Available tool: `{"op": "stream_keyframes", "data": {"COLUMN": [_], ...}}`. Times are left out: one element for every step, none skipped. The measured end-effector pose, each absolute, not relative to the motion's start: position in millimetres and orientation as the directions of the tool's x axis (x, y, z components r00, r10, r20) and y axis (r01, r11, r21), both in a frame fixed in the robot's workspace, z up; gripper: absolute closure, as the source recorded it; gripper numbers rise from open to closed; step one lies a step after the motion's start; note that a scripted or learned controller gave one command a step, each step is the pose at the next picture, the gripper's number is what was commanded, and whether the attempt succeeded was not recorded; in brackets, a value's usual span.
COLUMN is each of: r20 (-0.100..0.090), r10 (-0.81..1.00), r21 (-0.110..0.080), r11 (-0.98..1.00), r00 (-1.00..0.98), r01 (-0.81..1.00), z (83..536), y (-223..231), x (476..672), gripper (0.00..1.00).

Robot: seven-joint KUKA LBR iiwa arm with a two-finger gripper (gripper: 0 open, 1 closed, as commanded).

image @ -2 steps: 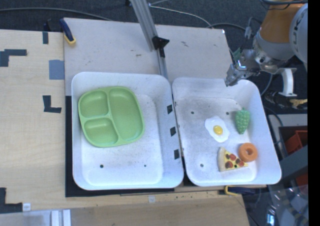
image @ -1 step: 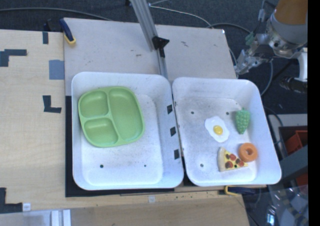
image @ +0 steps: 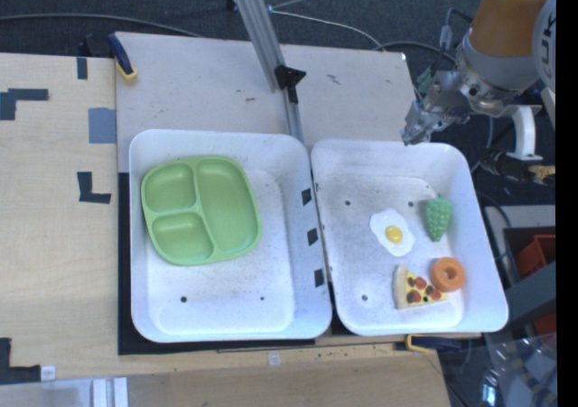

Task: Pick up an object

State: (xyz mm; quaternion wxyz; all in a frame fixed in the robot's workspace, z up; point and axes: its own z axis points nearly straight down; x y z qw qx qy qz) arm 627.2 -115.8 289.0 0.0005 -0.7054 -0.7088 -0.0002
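In the right bin (image: 361,306) lie a fried egg (image: 392,233), a green bunch of grapes (image: 438,217), a pizza slice (image: 414,288) and an orange doughnut (image: 447,274). My gripper (image: 417,128) hangs above the bin's far rim, up and to the right of the egg and behind the grapes. Nothing shows between its fingers, and it touches none of the objects.
The left bin (image: 153,306) holds a green divided plate (image: 200,208). A metal pole (image: 257,13) slants down to the rim between the bins. A blue and yellow clamp (image: 122,58) sits at the bench's far left.
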Motion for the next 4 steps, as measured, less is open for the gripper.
{"op": "stream_keyframes", "data": {"r20": [0.002,0.001,0.001,0.001], "r10": [1.000,1.000,1.000,1.000], "r21": [-0.002,-0.004,-0.005,-0.005], "r11": [0.006,0.006,0.006,0.006], "r00": [-0.006,-0.006,-0.006,-0.006], "r01": [1.000,1.000,1.000,1.000], "z": [288,265,248,229], "y": [-66,-14,36,88], "x": [614.3,598.8,572.4,556.1], "gripper": [1.00,1.00,1.00,1.00]}}
